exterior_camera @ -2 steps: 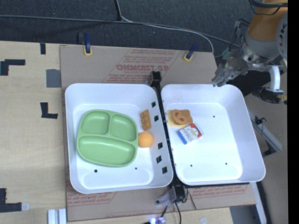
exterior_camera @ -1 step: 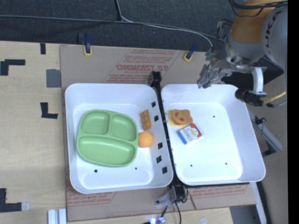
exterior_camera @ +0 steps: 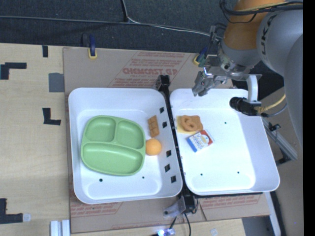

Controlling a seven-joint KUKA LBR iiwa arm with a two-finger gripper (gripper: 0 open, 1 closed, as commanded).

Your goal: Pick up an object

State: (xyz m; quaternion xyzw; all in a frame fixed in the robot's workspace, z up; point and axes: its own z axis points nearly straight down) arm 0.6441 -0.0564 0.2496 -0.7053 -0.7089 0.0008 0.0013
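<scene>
In the right bin (exterior_camera: 246,151) a tan-orange pastry-like item (exterior_camera: 189,124) lies near the left wall, with a small white, blue and red packet (exterior_camera: 199,141) just below it. The left bin (exterior_camera: 118,181) holds a green divided plate (exterior_camera: 113,145), a brown cracker-like piece (exterior_camera: 153,126) and an orange ball (exterior_camera: 153,147). My gripper (exterior_camera: 202,88) hangs over the right bin's back left corner, above and behind the pastry, with nothing seen between its fingers.
A black clip divider (exterior_camera: 170,132) runs between the two bins. Cardboard (exterior_camera: 147,68) lies under them, on the wooden bench. A black cylinder (exterior_camera: 243,105) on the arm juts over the right bin's back edge.
</scene>
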